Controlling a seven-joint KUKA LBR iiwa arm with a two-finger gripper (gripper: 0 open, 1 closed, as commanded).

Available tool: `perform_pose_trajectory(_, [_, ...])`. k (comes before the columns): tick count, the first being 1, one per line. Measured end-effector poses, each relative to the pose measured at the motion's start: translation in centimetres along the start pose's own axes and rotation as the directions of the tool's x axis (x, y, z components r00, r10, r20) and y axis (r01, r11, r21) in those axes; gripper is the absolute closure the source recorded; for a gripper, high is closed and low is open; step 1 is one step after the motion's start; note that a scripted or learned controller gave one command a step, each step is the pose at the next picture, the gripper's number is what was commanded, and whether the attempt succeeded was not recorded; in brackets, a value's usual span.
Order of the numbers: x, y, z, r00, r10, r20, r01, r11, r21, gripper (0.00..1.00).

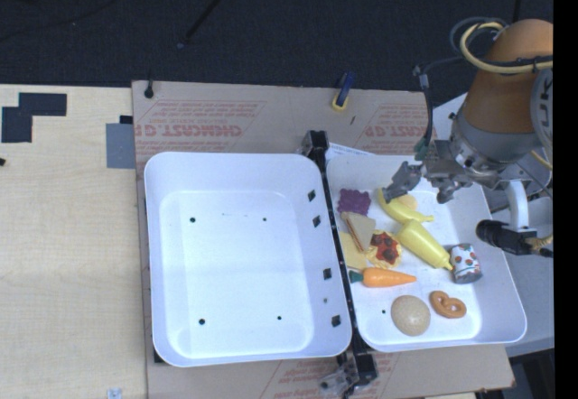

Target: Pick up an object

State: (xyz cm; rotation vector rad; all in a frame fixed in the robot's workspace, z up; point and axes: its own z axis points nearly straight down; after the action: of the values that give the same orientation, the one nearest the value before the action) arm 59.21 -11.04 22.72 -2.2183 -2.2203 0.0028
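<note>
The left bin (172,208) sits just left of the right bin (506,316), where the toy food lies. Near that bin's far edge the gripper (424,182) hangs with fingers spread, nothing between them, just above a yellow banana (402,208). A good grasp would likely mean dropping straight down so the fingers straddle the banana's narrow width before closing.

The arm (506,90) is extended into the camera view from the right edge, with the orange band positioned uppermost and the grey wrist section angled downward and to the left. The hand (423,182) is carried at the lower end of the wrist. Its two fingers (402,179) are spread apart, and nothing is gripped between them.
</note>
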Motion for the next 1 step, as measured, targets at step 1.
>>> perform_pose_trajectory(1, [-1.37,-7.75,7.35,1.0,0.004,-0.002,-0.004,1.0,0.012,0.0])
